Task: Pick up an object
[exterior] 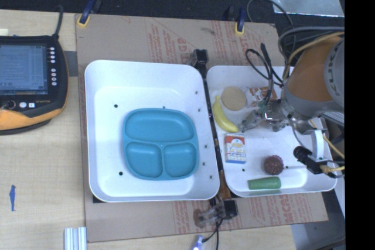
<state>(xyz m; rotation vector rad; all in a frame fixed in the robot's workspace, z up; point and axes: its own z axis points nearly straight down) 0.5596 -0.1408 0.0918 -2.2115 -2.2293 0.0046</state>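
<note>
The right bin holds a yellow banana along its left side. A round beige object lies just behind the banana. A small red and white box sits in the middle, a dark round ball to its right, and a green cylinder near the front wall. My gripper is low inside this bin, just right of the banana and in front of the beige object. The view shows nothing held in it.
The left bin holds a blue divided plate. Black cables loop over the right bin's back edge. A tablet controller lies at the far left of the bench. The arm's grey and orange wrist covers the bin's right side.
</note>
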